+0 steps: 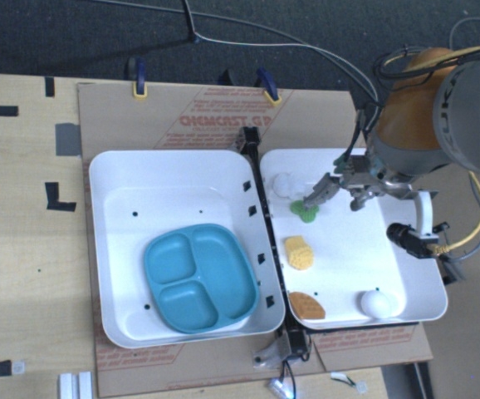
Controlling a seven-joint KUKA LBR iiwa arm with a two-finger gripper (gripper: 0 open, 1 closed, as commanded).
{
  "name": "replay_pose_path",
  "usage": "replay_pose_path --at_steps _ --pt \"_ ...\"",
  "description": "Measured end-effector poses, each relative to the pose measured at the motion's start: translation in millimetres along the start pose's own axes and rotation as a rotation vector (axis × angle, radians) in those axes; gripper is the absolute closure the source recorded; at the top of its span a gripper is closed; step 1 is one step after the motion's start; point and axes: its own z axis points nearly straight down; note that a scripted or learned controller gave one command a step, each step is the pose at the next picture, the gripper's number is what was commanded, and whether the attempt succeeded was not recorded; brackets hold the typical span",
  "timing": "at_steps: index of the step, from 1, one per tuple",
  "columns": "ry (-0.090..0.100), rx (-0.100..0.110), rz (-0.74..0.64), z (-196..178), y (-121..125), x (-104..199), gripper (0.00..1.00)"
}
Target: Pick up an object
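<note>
My gripper (336, 201) hangs over the upper part of the right bin (406, 260), open, with nothing between its fingers. Its left fingertip (314, 198) is just above a small green object (308, 214) on the bin floor; I cannot tell whether they touch. Further down that bin lie a yellow ridged piece (299, 253), a flat brown-orange piece (307, 306) and a white ball (379, 303). A pale, nearly see-through item (283, 184) sits in the bin's upper left corner.
The left bin (120, 181) holds a blue divided plate (200, 278). The wall between the bins (265, 231) runs close to the left of the green object. The grey and orange arm (423, 115) and its cables cover the right bin's upper right.
</note>
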Motion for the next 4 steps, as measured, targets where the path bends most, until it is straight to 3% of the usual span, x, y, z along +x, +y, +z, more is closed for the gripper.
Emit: replay_pose_path --at_steps 1,2,3,4 --pt "0.000 0.006 -0.001 109.7 30.4 10.2 0.00" --pt "0.000 -0.002 0.001 104.4 15.2 -11.0 0.00" --pt "-0.001 -0.005 0.000 37.1 -3.8 -7.4 0.00" --pt "0.000 0.002 -0.012 51.7 -43.3 -40.0 0.00"
